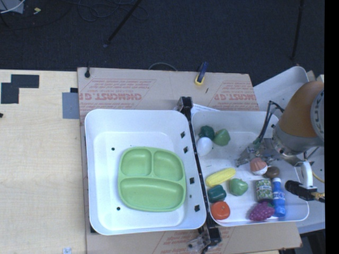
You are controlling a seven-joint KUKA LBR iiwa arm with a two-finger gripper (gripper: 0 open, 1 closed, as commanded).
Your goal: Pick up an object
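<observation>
Radish [258,166] is reached by the gripper [253,155] in the right bin [302,216]; the grip's state cannot be told. A miss is risked, since the brown nut [273,172] and jar [262,190] are crowded close.

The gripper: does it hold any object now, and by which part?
It cannot be told. The gripper is low in the right bin, just above a pinkish object.

Dark blue-grey carpeted floor [175,30] across the top, crossed by thin black cables [106,7] and a slanted black rod [126,15]. Pale light-wood bench top [37,173] at left, marked with dark grey rectangular patches [21,86]. Brown printed cardboard sheet [159,91] under the bins, a blue-and-yellow clamp [201,74] on its far edge. Even, soft lighting.
</observation>
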